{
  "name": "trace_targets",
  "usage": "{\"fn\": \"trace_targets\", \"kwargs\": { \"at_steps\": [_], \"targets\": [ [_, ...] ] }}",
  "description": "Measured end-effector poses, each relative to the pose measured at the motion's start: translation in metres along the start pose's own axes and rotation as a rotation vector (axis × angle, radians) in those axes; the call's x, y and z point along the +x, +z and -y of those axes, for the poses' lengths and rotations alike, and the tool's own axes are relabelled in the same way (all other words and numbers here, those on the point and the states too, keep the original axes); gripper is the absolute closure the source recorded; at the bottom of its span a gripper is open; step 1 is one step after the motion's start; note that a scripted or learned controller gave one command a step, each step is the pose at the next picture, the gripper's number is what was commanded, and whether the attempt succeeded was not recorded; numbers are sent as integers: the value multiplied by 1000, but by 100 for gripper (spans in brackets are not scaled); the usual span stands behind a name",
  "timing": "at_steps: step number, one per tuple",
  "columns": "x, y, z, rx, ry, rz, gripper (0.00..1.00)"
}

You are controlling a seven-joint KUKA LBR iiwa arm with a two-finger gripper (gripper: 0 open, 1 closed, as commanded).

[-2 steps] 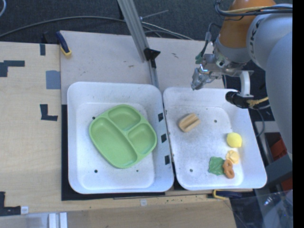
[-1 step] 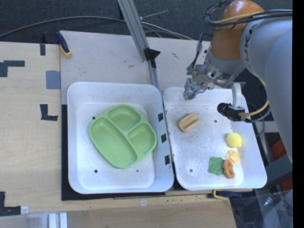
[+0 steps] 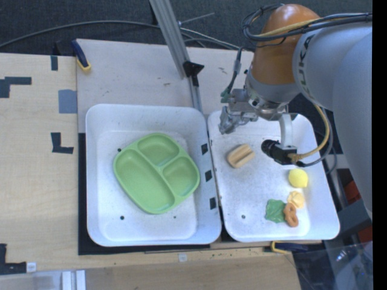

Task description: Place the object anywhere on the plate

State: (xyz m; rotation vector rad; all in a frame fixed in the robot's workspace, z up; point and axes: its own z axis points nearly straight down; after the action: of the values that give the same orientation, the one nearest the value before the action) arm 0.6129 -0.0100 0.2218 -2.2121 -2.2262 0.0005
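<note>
A green divided plate (image 3: 156, 172) lies in the left bin (image 3: 100, 121). In the right bin (image 3: 320, 222) a tan hot-dog bun (image 3: 240, 156) lies near the upper left part. My gripper (image 3: 228, 124) hangs at the right bin's far left corner, just above and left of the bun, with nothing seen between its fingers. The bun lies apart from it on the bin floor.
A yellow lemon-like piece (image 3: 297, 177), a green leaf piece (image 3: 276, 211) and orange bits (image 3: 293, 207) lie at the right bin's lower right. A black cable fitting (image 3: 277, 151) hangs off the wrist. A slanted metal rail (image 3: 173, 35) stands behind the bins.
</note>
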Motion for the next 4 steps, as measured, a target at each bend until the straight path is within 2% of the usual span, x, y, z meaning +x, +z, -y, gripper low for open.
{"fn": "trace_targets", "kwargs": {
  "at_steps": [2,3,4],
  "targets": [
    [71,-10,57,1,0,0,100],
    [108,-17,96,2,0,1,100],
    [127,2,122,4,3,3,100]
  ]
}}
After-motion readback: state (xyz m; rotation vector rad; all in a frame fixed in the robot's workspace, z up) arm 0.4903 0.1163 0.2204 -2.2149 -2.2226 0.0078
